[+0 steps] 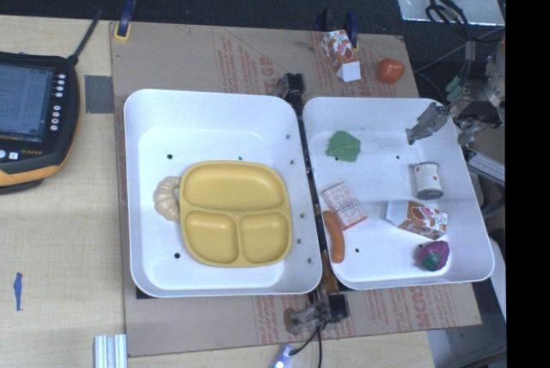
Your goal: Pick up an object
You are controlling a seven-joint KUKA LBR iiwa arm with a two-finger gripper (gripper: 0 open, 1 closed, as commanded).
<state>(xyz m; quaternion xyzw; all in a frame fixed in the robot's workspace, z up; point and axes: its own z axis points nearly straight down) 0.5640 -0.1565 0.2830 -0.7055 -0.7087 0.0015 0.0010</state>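
My gripper [445, 127] hovers at the right bin's [378, 272] far right edge, open, with nothing between its fingers. Just below it a small grey can [426, 180] lies on the bin floor. The same bin holds a green leaf-shaped piece [344, 145], a red-and-white packet [344, 205], an orange sausage-like piece [333, 236], a printed carton [419, 218] and a purple toy [433, 254].
The left bin [146, 125] holds a yellow divided plate [234, 212] with a beige pastry-like item [167, 198] against its left side. Behind the right bin, a small carton [340, 52] and a red ball-like object [390, 70] rest on the cardboard. A control pendant [30, 117] lies at far left.
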